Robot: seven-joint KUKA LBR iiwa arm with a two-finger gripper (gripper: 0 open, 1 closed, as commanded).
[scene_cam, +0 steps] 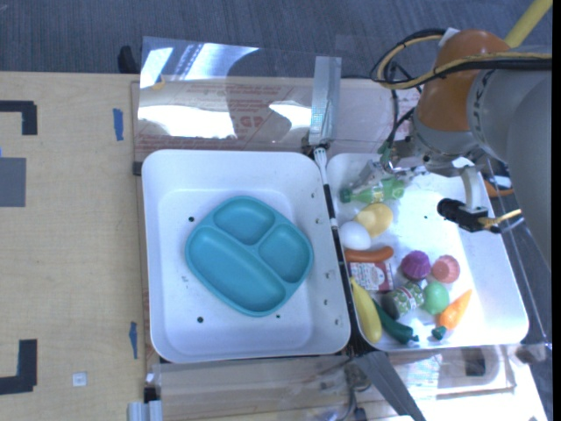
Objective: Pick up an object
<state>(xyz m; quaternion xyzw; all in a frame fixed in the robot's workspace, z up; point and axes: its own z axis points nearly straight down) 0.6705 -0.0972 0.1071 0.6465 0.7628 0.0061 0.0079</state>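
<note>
Gripper (390,167) at right bin's (508,261) far-left corner, touching green bottle (372,189); finger state unclear; toy food just nearer.

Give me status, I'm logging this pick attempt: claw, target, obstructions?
Claw low over right bin's far corner, by green bottle. Nothing visibly held. Toy food crowded close together.

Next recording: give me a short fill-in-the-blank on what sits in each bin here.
1. The teal divided plate lies in the ______ bin.
2. That plate has ______ compartments.
3. The toy banana lies along the right bin's ______ edge.
4. The toy carrot is coloured ______.

Missing words: left; three; left; orange
</note>
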